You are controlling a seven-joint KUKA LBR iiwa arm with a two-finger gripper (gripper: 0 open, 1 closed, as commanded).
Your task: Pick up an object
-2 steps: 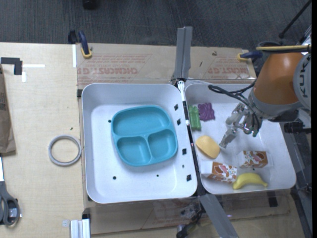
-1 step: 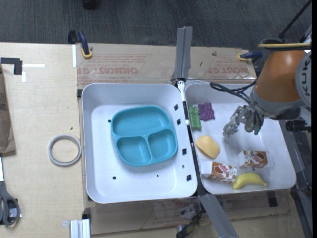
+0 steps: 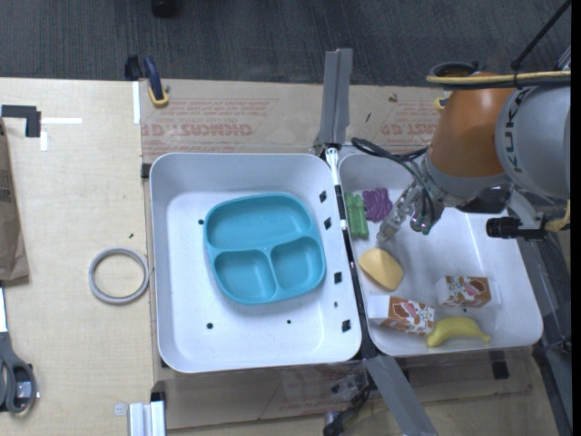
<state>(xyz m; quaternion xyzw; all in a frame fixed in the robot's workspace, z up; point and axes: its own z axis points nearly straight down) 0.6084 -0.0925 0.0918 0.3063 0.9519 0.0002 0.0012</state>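
Observation:
My gripper [image 3: 406, 222] hangs over the back left part of the right bin [image 3: 508, 271], its two metal fingers spread open with nothing between them. Just left of it lie a purple bunch of grapes [image 3: 377, 203] and a green oblong piece [image 3: 356, 216] by the bin's left wall. A yellow rounded object [image 3: 381, 268] sits a little below the fingertips. Toward the bin's front are a yellow banana [image 3: 458, 332], an orange-and-white packet [image 3: 407, 314] and a second packet [image 3: 466, 291].
The left bin [image 3: 172, 243] holds a blue divided plate [image 3: 263, 248]. On the bench to the left lie a tape ring [image 3: 119, 274] and scissors [image 3: 14, 384]. A grey bar [image 3: 337, 98] stands behind the divider between the bins.

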